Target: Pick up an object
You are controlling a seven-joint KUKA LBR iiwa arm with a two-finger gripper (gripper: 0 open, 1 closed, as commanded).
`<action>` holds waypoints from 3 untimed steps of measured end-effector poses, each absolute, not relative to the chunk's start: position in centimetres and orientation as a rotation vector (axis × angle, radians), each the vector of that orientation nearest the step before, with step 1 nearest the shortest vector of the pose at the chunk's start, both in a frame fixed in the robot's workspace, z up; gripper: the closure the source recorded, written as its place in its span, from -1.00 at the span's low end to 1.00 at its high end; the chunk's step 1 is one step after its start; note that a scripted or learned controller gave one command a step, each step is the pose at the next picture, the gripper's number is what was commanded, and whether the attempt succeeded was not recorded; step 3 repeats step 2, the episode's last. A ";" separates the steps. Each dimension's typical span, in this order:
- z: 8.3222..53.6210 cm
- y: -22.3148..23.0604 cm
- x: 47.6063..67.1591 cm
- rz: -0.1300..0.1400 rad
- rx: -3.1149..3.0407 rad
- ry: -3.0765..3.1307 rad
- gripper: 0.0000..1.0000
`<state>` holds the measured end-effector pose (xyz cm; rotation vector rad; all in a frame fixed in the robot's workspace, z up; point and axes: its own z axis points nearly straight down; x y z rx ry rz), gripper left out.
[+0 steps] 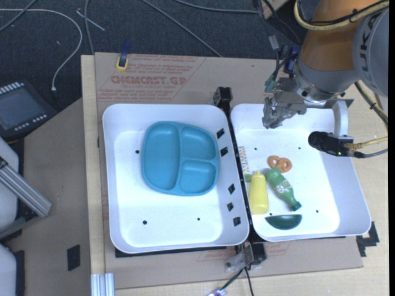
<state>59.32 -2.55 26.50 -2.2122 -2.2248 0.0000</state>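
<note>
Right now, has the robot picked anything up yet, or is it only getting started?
Nothing looks picked up yet. The gripper is over the far end of the right bin, with nothing visible between its fingers. The pretzel, green bottle, yellow bottle and dark green bowl all lie in that bin, nearer the camera. The blue divided plate sits in the left bin. Reaching, grasping and lifting are all left.

Plate (179,158) in L bin (123,214); bottles (271,190) R.
</note>
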 end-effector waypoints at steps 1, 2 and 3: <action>25.0 3.0 56.9 0.001 -2.211 -2.224 1.00; 22.7 8.2 56.3 0.004 -2.212 -2.223 1.00; 22.7 8.2 56.3 0.004 -2.212 -2.223 1.00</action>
